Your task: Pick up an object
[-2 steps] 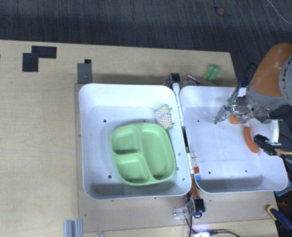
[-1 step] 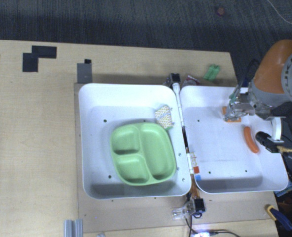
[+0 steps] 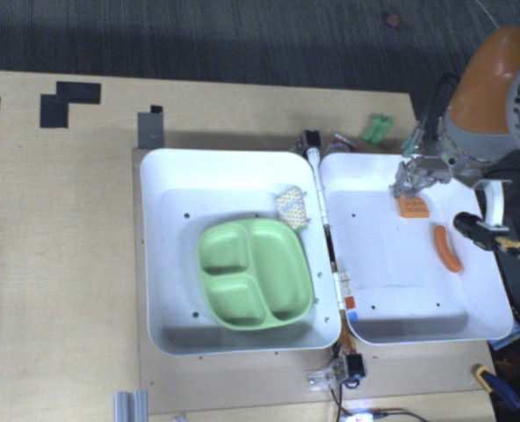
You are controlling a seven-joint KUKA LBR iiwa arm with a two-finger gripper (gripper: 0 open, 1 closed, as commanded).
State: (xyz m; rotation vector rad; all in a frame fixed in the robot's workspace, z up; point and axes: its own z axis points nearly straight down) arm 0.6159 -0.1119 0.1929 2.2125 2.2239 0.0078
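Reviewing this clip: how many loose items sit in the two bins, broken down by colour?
Green: 1, the divided plate in the left bin
Orange: 2, the waffle-like square under the claw and the sausage-like piece, both in the right bin
Pale patterned: 1, a small item by the plate
Total: 4

the arm [image 3: 497, 86] is cut off by the right edge; the gripper [image 3: 415, 178] hides the orange waffle-like piece's [image 3: 413, 207] top edge.

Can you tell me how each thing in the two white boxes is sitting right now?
Green plate: lying flat, right way up, in the left bin.
Patterned yellow piece: at the plate's top corner.
Orange waffle block: flat in the right bin, under the hand.
Orange sausage: lying loose, apart from the block.
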